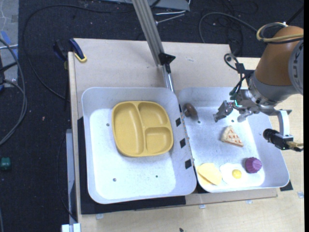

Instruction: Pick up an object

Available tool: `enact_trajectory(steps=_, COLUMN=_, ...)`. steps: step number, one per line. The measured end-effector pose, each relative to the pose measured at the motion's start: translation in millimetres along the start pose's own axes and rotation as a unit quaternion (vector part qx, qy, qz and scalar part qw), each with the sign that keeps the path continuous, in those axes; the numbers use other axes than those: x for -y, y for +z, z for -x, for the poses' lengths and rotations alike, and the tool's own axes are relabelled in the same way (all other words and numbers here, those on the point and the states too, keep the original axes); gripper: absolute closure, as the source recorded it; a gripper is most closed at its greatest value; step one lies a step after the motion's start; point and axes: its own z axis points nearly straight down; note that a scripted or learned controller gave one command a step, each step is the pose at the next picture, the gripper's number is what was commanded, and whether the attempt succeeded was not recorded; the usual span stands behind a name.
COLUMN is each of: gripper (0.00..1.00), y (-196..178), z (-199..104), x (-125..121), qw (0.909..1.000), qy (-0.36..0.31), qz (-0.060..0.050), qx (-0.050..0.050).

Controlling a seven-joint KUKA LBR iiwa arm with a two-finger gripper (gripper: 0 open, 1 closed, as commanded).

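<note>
The end effector [231, 109] is seen above the right bin [275, 178]; its opening cannot be told, and nothing is seen held. The pizza slice [232, 137] lies just at its six o'clock.

A yellow plastic three-compartment tray [143, 128] lies in the left shallow white bin [96, 178]. In the right shallow white bin [275, 178], a small brown rounded object [191, 111] sits far left and a wedge-shaped toy slice [232, 137] mid-bin. Along its near edge lie a flat yellow oval piece [209, 173], a toy fried egg [233, 172] and a purple toy cupcake [252, 165], left to right.
</note>
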Motion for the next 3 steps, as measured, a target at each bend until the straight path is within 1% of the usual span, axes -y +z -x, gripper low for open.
enact_trajectory(steps=1, gripper=0.0, y=-1, z=0, x=-1, qw=1.0, qy=0.0, qz=0.001, qx=0.0)
enact_trajectory(steps=2, gripper=0.0, y=61, z=1, x=7, qw=1.0, qy=0.001, qz=-0.002, qx=0.0)
enact_trajectory(steps=3, gripper=0.0, y=93, z=4, x=2, qw=0.9999, qy=0.001, qz=0.009, qx=0.004)
